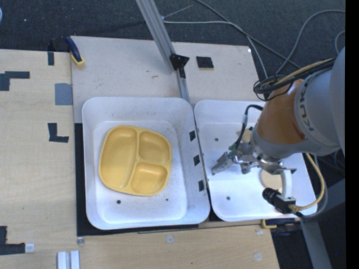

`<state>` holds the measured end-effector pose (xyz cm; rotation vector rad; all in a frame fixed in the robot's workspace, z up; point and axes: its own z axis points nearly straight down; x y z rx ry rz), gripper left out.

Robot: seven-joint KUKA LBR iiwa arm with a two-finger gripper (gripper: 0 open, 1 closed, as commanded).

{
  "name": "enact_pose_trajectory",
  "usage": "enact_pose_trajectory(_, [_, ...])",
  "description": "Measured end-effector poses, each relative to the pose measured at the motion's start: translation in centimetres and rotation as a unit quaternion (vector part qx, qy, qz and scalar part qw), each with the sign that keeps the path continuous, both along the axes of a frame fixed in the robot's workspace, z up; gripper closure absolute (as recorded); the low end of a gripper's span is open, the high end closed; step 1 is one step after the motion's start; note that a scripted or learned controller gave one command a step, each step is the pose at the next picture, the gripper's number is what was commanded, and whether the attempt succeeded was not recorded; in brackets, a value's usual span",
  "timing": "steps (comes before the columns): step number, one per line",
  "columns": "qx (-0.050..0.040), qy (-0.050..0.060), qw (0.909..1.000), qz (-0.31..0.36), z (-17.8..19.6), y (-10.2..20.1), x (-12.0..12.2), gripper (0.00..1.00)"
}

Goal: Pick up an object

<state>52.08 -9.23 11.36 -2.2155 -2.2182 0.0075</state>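
Observation:
A yellow plate (135,160) with three compartments lies flat in the left white bin (95,206). My gripper (220,165) hangs low over the right white bin (235,203), near its left wall, pointing towards the divide between the bins. It is about a hand's width right of the plate and apart from it. Nothing shows in the gripper. A pale tan rounded thing (273,179) peeks out beneath the wrist in the right bin; the arm hides most of it.
A slanted metal pole (160,29) runs from the top down to the gap between the bins. Cables (280,83) loop above the arm at the right. A blue-and-yellow tool (75,51) lies on the bench at the far left.

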Motion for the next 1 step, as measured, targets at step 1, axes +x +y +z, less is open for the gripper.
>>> enact_pose_trajectory(1, [-0.0001,-0.001,1.0,0.0,1.33,0.01,0.08,1.0])
